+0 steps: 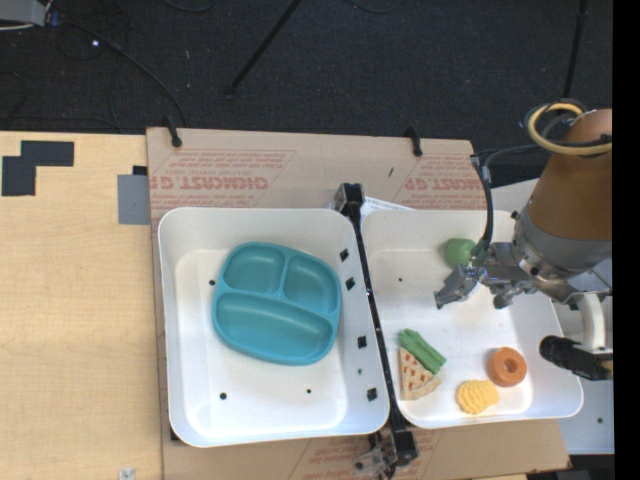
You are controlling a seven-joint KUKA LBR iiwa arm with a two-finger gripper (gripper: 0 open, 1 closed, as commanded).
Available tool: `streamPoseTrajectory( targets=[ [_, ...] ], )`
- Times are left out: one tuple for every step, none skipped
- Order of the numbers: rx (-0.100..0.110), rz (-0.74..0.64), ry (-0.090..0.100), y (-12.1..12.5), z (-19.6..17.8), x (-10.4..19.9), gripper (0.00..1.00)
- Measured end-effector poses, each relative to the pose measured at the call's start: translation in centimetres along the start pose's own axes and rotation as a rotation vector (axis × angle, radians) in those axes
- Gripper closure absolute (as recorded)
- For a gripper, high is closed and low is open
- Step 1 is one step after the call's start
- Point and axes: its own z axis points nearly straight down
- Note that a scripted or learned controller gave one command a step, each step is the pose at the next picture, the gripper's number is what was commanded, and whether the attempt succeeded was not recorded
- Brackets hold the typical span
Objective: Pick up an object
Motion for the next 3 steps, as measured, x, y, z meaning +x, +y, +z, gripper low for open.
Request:
streamPoseTrajectory(
  targets=[
    [-0.010, -0.001, -0.001, 0.2, -0.5, 0.0, 0.00],
    [-0.006, -0.001, -0.001, 0.3, 3.9, -0.1, 0.00],
    [-0.005, 0.000, 0.000, 0.0, 9.7, -1.0, 0.00]
  ],
)
